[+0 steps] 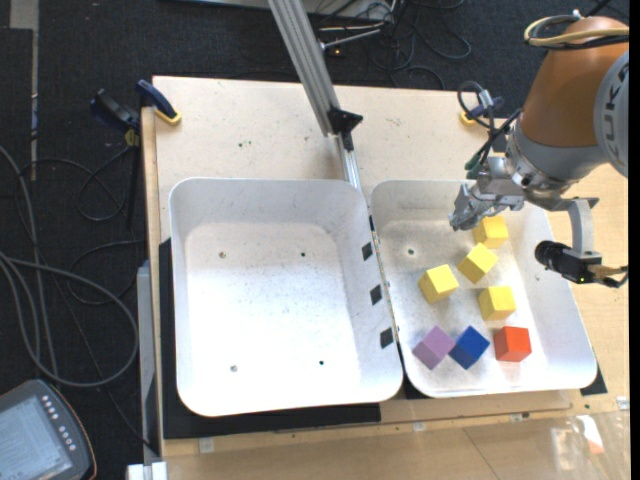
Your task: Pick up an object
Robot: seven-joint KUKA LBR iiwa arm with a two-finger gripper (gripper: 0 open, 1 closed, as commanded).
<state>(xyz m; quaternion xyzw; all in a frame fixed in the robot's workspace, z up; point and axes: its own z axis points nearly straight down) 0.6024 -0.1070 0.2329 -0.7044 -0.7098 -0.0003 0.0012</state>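
Passing first over the left bin (180, 268), white and speckled, touching its neighbour along the middle edge. Crossing into the right bin (400, 218) and finding the blocks gathered there: a purple cube (433, 348), a blue cube (469, 346) touching it, and a red cube (512, 343) just beside that along the near side; above them a yellow cube (438, 282), a second yellow cube (478, 262), a third yellow cube (497, 301), and a far yellow cube (492, 231) nearest the tool. Reaching in from the right, hanging the gripper (468, 211) low over the far part of this bin, just beside the far yellow cube and carrying nothing visible. Not managing to tell from this angle whether released or clenched. Judging the step as the approach, with the grasp not yet made. Needing next, most likely, a small shift toward the far yellow cube, lining up squarely over it, then lowering and closing around its sides.
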